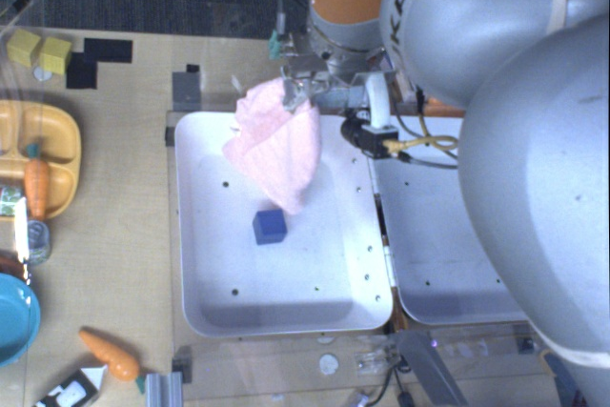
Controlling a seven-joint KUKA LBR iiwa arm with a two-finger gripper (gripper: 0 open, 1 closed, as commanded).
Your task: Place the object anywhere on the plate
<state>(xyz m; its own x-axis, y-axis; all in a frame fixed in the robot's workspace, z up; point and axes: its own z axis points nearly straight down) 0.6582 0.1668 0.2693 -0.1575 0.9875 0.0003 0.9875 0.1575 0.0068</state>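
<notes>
On the bench's near edge, at seven o'clock, a carrot point(111, 356) lies beside a small black-and-white item point(69, 389), with the rim of a blue bowl point(16, 317) just above them at the left border. Toward the middle sits the left bin point(205, 300); a blue cube point(271, 226) rests on its floor, slightly to seven o'clock of the picture's centre. The right bin point(448, 291) lies at three o'clock, largely covered by the grey arm. At nine o'clock a yellow divided plate point(52, 138) carries a second carrot point(36, 186).

Farther back, a pink cloth point(274, 140) hangs over the left bin's far half, its lower tip just above the cube. The gripper point(301, 89), at twelve o'clock under the orange band, pinches the cloth's top edge, so the cloth is lifted, well apart from the plate. At the far left, two yellow blocks point(40, 52) and black pieces point(99, 57) rest on the bench.
</notes>
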